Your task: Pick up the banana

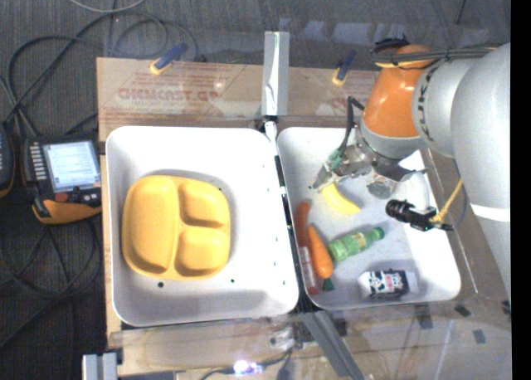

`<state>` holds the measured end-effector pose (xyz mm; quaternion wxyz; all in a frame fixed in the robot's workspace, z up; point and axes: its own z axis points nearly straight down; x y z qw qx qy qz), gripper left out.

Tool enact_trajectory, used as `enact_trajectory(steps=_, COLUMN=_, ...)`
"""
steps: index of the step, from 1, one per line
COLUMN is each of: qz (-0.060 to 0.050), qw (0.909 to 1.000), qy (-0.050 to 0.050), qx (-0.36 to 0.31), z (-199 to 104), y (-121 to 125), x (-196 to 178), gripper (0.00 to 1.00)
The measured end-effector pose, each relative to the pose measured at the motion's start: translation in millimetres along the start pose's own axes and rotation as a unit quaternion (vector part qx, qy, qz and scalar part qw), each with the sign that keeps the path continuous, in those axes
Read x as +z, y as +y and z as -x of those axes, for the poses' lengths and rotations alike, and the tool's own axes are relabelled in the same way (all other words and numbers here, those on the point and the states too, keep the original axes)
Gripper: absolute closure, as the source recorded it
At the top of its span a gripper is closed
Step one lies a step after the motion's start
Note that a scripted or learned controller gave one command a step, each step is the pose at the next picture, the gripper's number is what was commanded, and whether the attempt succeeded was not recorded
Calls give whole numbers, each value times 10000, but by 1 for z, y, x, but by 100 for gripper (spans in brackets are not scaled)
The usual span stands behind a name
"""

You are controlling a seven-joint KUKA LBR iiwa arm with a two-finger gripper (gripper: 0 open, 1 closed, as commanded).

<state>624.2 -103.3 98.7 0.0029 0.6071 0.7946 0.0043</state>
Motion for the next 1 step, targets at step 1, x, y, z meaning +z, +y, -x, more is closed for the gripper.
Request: enact_trajectory(steps=1, qz=-82, qw=9998, qy=-9, qx=178, z=-23, y=44, x=-110, gripper=100)
